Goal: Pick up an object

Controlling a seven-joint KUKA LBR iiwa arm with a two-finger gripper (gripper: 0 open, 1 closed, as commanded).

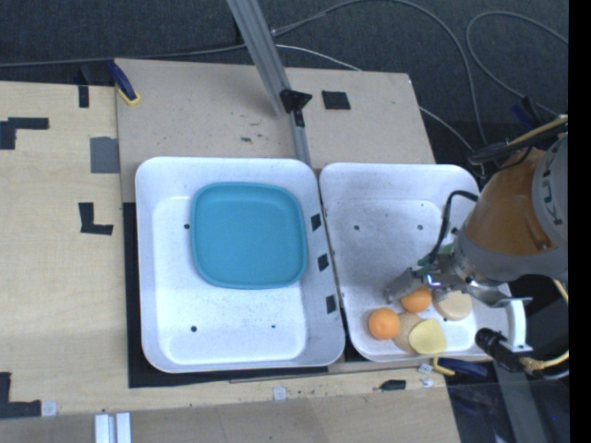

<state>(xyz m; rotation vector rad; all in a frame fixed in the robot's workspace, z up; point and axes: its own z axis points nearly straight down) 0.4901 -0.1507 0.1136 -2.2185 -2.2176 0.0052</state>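
Tool (417, 289) is lowered over an orange ball (416, 301) in the right bin (369, 212); grip state cannot be told.

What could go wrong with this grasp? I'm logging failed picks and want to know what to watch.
The small round pieces sit bunched in the right bin: the orange ball, the yellow disc and another orange piece beside the gripper. The gripper may nudge neighbours away or clip two at once. Round pieces could also roll out of a shallow hold.
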